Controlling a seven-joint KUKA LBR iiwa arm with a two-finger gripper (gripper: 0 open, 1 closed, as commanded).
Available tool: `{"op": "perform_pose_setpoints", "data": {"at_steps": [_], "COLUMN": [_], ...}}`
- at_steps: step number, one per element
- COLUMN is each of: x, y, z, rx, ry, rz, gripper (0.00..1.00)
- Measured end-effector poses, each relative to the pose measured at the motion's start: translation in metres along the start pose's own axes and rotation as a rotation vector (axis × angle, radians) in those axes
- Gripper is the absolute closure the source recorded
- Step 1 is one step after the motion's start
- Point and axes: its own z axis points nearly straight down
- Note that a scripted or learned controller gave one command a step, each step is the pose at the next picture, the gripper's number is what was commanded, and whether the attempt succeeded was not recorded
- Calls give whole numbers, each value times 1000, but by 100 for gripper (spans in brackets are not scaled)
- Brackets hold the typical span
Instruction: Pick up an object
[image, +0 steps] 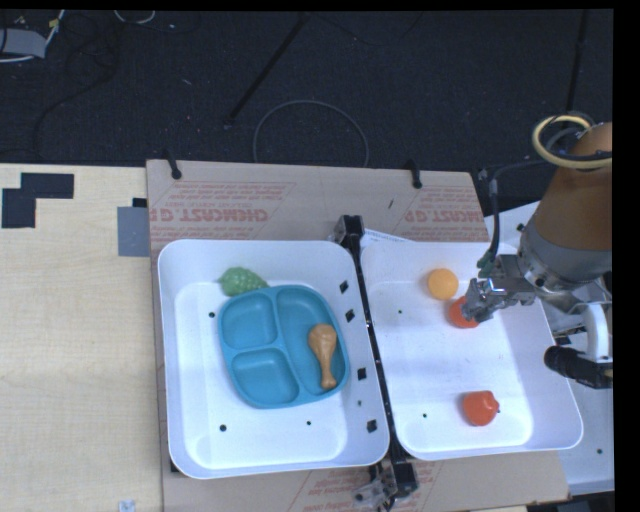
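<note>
This looks like a robotics lab. A pale wooden bench (70, 330) carries a cardboard sheet (300, 205) with two white bins (190, 440) clamped side by side at the centre. Black cables (300, 110) loop over dark carpet at twelve o'clock, and the grey arm (575, 215) enters at three o'clock.

In the right bin (520, 420) you have three small pieces. An orange ball (442, 283) sits near the far side. A red-orange piece (462, 316) lies just beside it, partly hidden under the tool (478, 300). A red, tomato-like piece (480, 407) rests well apart, near the front edge.
</note>
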Motion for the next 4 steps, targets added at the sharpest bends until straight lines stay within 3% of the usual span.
{"op": "perform_pose_setpoints", "data": {"at_steps": [3, 4], "x": [148, 195], "y": [-7, -9], "z": [-19, -3], "rx": [6, 10], "ry": [3, 2], "rz": [-4, -3], "gripper": [100, 100]}}
